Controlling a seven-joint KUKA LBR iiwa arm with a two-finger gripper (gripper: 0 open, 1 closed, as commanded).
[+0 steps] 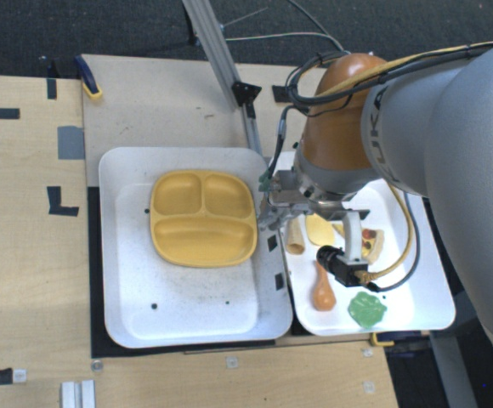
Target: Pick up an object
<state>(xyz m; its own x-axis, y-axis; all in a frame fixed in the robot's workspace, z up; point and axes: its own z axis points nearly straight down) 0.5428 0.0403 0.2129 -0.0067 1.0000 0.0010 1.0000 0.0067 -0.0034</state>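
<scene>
The arm's hand point(302, 215) hangs low over the right bin point(429, 308), at its near-left edge; whether it is wide or narrow I cannot tell. Just beside it lie a small tan cylinder point(294, 240) and a yellow piece point(320, 229). Further below sit an orange drumstick-shaped toy point(322, 289) and a green lump point(366, 309). A yellow divided plate point(203, 218) rests in the left bin point(127, 313), beyond the hand.

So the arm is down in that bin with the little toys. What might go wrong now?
The gripper sits low by the right bin, close to the divide, so it may bump the rim. The toys crowd together: the orange piece, green piece and yellow piece lie near one another, so a grab may nudge a neighbour or catch nothing. The black hose hangs over them and may drag one.
</scene>
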